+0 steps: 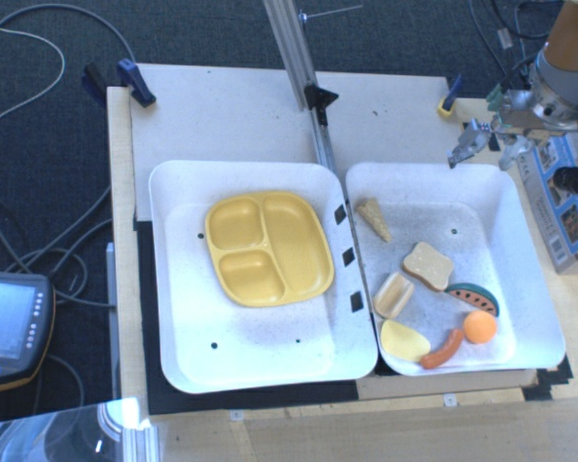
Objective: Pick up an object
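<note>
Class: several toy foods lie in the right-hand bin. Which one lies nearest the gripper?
The tan cone-shaped toy, alone at the right-hand bin's far left. The gripper hovers past the far rim; the other foods cluster toward the near edge.

**Toy food in the right bin**

A tan cone-shaped piece (373, 219) lies alone near the bin's upper left. Lower down, a bread slice (428, 266) lies flat, with a paler bread-like piece (394, 295) just beside it to the lower left. A watermelon slice (474, 297) with a green rind lies to the right of the bread. An orange ball (479, 327) touches a red-orange sausage (442, 349), which rests against a yellow wedge (404, 340) at the bin's near edge.
</note>
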Action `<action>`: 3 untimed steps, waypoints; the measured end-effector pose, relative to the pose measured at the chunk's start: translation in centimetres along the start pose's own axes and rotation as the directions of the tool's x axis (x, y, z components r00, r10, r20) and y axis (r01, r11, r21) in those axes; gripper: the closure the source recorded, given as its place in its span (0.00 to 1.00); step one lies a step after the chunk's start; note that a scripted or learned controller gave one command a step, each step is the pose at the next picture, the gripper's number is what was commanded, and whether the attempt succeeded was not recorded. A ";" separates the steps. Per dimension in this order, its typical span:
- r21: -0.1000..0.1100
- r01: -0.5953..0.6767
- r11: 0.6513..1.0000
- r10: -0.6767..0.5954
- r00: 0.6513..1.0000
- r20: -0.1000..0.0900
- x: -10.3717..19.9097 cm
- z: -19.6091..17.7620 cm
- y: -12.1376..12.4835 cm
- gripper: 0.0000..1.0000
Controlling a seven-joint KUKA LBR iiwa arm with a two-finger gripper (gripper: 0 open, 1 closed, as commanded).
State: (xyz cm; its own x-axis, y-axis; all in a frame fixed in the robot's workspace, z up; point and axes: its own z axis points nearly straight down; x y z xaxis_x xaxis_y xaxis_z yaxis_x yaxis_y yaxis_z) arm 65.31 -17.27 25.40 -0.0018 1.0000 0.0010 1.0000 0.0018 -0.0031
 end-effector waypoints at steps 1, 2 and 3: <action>0.000 0.000 1.000 0.000 1.000 0.000 0.0 0.0 0.0 0.00; 0.005 0.000 1.000 0.000 1.000 -0.001 0.1 6.1 0.6 0.00; 0.004 -0.001 1.000 0.001 1.000 -0.001 0.7 10.6 0.0 0.00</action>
State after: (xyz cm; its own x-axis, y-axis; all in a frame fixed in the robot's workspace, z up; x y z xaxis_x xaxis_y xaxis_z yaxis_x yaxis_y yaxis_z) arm 65.32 -16.53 14.77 -0.0011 1.0000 0.0021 1.0000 0.0011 -0.0073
